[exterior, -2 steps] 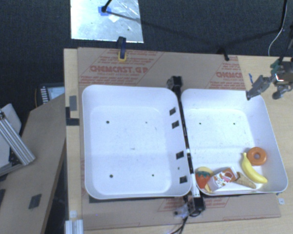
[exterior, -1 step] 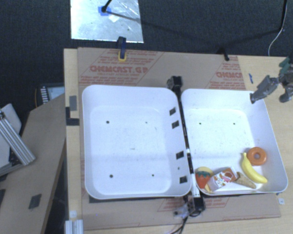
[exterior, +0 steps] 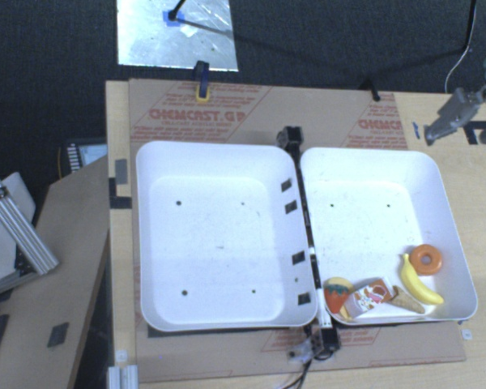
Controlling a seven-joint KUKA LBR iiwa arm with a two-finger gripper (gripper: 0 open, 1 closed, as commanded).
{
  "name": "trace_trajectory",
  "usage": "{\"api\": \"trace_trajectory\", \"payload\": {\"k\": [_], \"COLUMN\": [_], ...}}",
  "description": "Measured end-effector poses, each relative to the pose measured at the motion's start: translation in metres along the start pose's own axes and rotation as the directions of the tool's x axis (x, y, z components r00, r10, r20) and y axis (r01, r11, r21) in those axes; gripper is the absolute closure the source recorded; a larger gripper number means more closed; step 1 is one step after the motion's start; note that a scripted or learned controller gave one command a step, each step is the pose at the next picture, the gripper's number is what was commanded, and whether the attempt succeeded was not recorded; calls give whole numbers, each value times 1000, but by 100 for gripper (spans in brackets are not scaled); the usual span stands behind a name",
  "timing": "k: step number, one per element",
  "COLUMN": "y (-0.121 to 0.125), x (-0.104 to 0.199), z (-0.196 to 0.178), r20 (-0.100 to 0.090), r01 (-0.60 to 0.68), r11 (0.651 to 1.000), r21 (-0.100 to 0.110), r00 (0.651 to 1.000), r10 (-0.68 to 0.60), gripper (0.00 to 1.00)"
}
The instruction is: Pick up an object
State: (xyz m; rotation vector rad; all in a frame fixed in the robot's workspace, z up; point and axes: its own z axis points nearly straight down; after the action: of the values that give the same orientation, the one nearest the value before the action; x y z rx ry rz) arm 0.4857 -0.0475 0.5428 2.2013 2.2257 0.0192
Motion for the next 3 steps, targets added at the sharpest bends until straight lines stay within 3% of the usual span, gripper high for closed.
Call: {"api": "trace_trajectory", "payload": {"k": [1,3], "y": [1,2], "x": [38,139], "z": [8,8], "r20": [0,-1], "r01": [-2,-2], "r11": [1000,1000], "r21": [13,14], "r00": [1000,1000], "r10": [2,3], "gripper": [0,0]}}
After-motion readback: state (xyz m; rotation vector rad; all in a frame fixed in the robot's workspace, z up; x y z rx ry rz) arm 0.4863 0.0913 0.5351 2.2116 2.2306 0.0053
